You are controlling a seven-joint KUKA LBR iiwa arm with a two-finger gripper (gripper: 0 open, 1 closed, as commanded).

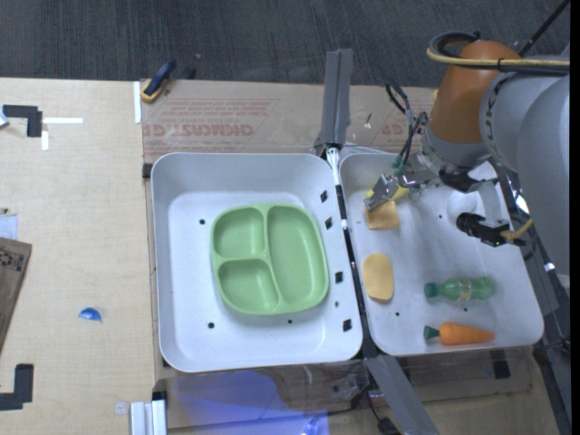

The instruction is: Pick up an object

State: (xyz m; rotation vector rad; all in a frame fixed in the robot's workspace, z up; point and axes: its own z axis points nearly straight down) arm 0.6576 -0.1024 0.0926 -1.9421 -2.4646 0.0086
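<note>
Pale wood is seen across the left of the bench [72, 243], where a small blue piece [89, 314] is lying on its own, well apart from everything else, and a blue-and-yellow tool [159, 78] is spotted up near the top edge of a cardboard sheet [227, 120]. Moving right, the left bin [172, 270] is reached, and a green divided tray [270, 259] with three compartments is found resting flat in its middle. Across the divider, the right bin [417, 333] is met: a yellow oval piece [379, 276] is lying by its left wall, a green bottle [460, 288] is laid on its side further right, and an orange carrot [459, 334] is stretched out just below the bottle, near the front rim. Up in the far left corner of that bin, a yellow wedge [383, 216] is seen, tilted, and the gripper [387, 191] is pressed right against its upper edge; whether the tool is spread or closed cannot be told, since that part is too small and cluttered with cables to be made out, and a hold on the wedge cannot be confirmed. Further right, the grey arm [535, 116] with its orange band [467, 89] is seen reaching in over the bin's far right corner.
</note>
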